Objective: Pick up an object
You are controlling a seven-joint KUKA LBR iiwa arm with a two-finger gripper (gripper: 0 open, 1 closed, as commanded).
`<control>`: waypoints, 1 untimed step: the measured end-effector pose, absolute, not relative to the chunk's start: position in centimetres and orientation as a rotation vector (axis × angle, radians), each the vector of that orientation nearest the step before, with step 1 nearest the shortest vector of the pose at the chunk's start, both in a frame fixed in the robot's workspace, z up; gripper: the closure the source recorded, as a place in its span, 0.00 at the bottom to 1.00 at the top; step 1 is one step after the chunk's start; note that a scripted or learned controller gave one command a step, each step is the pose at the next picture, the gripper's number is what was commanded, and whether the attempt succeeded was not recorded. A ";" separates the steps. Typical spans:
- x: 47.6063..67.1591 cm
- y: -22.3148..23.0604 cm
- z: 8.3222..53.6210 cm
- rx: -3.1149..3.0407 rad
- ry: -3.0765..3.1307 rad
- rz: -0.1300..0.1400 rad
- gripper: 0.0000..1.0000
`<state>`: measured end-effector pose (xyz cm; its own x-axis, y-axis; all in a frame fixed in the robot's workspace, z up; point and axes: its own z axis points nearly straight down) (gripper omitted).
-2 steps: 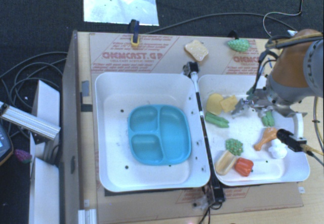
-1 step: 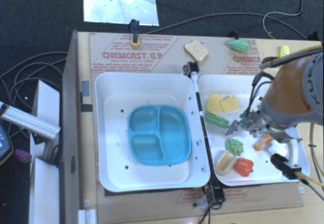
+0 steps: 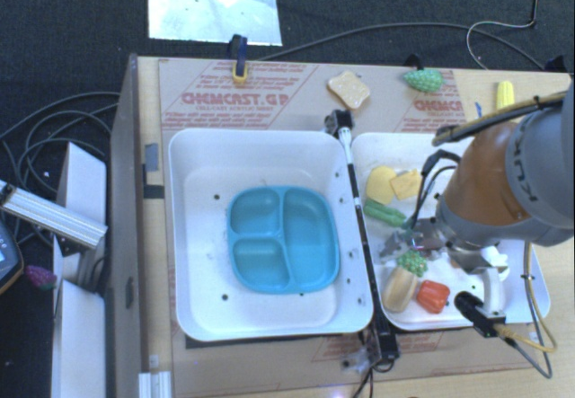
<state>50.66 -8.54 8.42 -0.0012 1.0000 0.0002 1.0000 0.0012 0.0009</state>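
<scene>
The gripper (image 3: 411, 245) hangs low over the right white bin (image 3: 521, 293), beside a small green bumpy toy (image 3: 412, 260); whether its fingers are released or clenched I cannot tell. Nothing looks lifted, so the pick is likely still ahead. Crowding it are a pale pear-shaped piece (image 3: 398, 288), a red-orange pepper (image 3: 432, 296), a green pod (image 3: 385, 212) and yellow pieces (image 3: 393, 183). The blue divided plastic plate (image 3: 280, 238) sits in the left white bin (image 3: 202, 176).

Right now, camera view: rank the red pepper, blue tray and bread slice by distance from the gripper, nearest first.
The gripper is in the right bin.
1. Red pepper: right bin, just below the gripper toward the front wall.
2. Blue tray: middle of the left bin.
3. Bread slice: on the bench behind both bins.
</scene>
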 end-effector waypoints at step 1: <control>50.8 -8.5 9.5 2.218 2.222 0.004 1.00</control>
